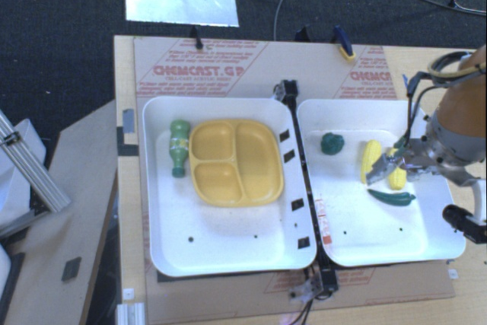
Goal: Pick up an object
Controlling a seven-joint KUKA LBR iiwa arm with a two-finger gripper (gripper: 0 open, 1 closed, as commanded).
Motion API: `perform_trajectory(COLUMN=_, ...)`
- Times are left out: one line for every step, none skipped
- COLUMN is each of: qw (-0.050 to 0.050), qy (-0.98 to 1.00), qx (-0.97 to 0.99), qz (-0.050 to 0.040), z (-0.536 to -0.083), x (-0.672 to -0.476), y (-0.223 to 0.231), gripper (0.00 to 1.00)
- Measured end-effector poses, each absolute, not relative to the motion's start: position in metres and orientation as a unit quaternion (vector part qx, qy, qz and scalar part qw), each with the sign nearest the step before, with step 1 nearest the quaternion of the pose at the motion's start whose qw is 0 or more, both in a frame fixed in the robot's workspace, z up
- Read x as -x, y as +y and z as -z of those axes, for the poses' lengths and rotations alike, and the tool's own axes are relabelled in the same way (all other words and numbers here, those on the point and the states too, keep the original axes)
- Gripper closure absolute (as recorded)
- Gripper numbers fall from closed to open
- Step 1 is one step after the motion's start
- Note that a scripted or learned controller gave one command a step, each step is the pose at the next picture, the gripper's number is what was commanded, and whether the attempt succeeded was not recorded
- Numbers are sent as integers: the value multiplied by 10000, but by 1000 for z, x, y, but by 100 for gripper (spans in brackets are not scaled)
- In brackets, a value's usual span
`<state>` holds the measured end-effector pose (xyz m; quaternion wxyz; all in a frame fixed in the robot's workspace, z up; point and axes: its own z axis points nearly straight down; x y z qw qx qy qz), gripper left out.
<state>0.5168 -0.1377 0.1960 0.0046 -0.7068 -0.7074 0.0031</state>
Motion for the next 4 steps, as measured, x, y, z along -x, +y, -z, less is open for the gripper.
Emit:
perform_trajectory(qw=-3, qy=-7085, qx=7057, qz=4, z=-202, x=-520, y=-137, gripper=0)
perform_trajectory(qw=15, qy=-7078, qx=7064, qz=-6, z=-143, x=-516, y=-129, gripper=0)
perform_trajectory(qw=4, qy=-7077, qx=7065, qz=7, z=-93, x=-517, y=-128, gripper=0)
perform_trajectory(qw=-20, qy=-7080, qx=7062, qz=17, z=-105, x=-519, y=-129, gripper=100)
